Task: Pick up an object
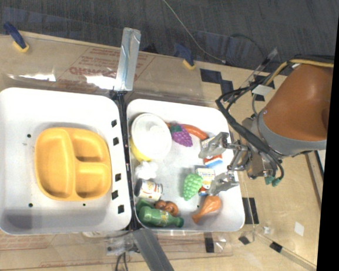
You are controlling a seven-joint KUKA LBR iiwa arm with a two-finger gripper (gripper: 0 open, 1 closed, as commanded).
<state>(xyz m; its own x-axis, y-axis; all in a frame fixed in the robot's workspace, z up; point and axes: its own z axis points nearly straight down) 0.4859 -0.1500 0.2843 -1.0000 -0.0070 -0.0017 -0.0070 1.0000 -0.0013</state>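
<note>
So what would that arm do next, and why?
Probably lower straight down and close. The tool hangs open over the right bin, its fingers either side of a small white carton, with nothing held between them yet.

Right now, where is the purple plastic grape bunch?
In the camera view, the purple plastic grape bunch lies in the right white bin, near its far wall, between the round white bowl and the orange carrot-like toy.

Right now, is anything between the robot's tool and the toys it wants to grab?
Nothing visible blocks it. The tool hangs over the right bin, right above a small red and white item, with the green grapes and the orange drumstick beside it.
</note>
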